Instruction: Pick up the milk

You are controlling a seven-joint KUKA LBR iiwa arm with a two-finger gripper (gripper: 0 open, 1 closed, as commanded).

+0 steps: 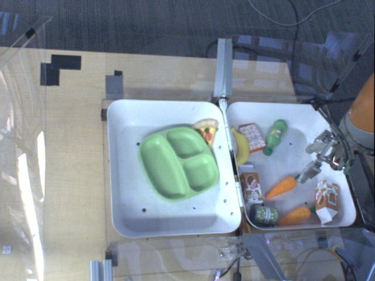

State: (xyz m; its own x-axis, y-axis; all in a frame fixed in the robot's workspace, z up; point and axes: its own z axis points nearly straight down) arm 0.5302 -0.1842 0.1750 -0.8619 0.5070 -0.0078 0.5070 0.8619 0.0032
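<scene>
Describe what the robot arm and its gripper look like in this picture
At the right edge, the arm shows as a rounded grey body with an orange band. Below it sits the gripper, a compact silvery-grey metal assembly with dark joints, ending in two thin metallic fingers. A small green and red spot, perhaps wiring or a light, shows on its right side. No lettering can be made out.

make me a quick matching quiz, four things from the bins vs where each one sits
Things:
1. green divided plate
2. pizza slice
3. green bottle
4. milk carton

Places:
A. right bin, near its far edge
B. right bin, near right corner, below the gripper
C. middle of the left bin
D. left bin, at the plate's far right corner

Pairs: 1-C, 2-D, 3-A, 4-B
</scene>
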